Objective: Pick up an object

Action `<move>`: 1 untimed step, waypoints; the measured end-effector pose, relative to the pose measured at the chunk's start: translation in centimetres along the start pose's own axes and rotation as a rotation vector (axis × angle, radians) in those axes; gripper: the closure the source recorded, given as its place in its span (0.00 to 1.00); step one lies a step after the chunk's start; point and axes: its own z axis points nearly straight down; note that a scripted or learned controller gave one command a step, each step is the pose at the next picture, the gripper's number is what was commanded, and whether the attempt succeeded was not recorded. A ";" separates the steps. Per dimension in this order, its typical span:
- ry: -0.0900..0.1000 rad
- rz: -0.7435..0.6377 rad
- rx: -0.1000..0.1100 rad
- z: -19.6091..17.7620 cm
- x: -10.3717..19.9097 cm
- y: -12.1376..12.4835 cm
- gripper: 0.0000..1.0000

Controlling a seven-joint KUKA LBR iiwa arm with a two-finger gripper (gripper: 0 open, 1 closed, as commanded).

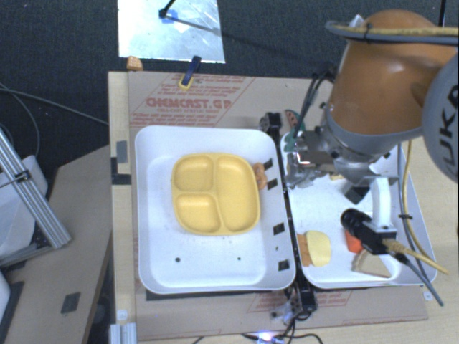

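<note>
Overhead, the gripper (301,160) hangs at the 10 o'clock corner of the right bin (326,210), open or closed impossible to tell. A yellow food piece (319,248) lies apart at its 6 o'clock, beside an orange piece (352,241).

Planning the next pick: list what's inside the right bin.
At the front of the right bin: a yellow round piece, an orange piece, a tan wedge. The arm covers its far part.
</note>
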 end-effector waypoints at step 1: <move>0.000 0.002 -0.002 -2.5 -1.9 0.0 1.00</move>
